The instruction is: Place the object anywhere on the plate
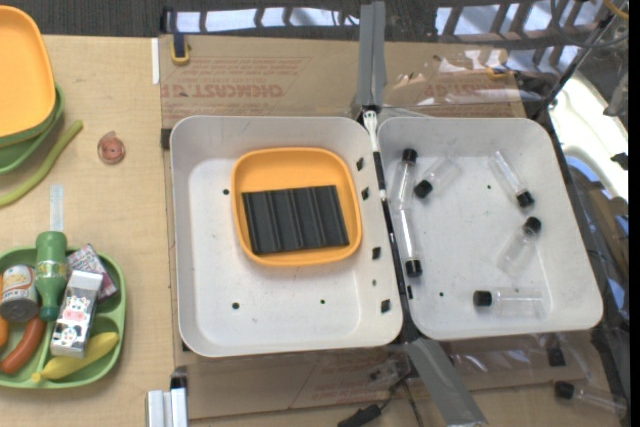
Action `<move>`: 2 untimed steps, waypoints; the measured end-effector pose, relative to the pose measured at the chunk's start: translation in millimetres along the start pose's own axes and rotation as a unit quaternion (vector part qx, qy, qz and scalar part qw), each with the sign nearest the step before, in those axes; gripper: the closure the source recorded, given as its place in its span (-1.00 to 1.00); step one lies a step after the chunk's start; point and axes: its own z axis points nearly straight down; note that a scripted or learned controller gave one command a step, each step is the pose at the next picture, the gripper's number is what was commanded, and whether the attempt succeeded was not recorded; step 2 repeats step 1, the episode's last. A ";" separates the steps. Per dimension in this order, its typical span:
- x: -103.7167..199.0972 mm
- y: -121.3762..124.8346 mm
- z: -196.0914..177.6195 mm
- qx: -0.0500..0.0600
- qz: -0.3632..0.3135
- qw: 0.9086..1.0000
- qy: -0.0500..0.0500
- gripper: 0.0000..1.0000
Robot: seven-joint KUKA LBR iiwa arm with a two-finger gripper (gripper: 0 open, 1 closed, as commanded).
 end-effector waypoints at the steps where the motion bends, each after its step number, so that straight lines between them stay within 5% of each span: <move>1: -39.5 5.6 2.5 0.000 -0.003 1.000 -0.001 -1.00; 2: -39.5 5.6 2.5 0.000 -0.003 1.000 -0.001 -1.00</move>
